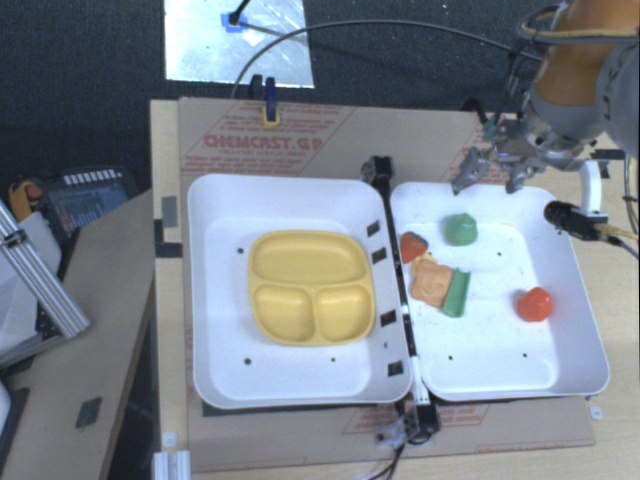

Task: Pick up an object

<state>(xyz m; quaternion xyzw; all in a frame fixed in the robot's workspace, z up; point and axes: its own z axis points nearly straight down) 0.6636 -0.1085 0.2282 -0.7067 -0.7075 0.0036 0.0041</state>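
The right bin [560, 358] holds a round green piece [460, 229], a red-orange piece [413, 246] by its left wall, an orange flat piece [432, 282] with a green stick [457, 293] leaning along it, and a red ball [534, 304]. My gripper [494, 174] hangs over the bin's far rim, above and behind the round green piece, apart from every object. Its fingers [468, 175] are spread, with nothing between them.
The left bin [215, 368] carries a yellow divided tray [310, 286]. A black clamp [380, 171] sits where the bins meet at the back. A black fixture [570, 218] juts in at the right bin's far right rim.
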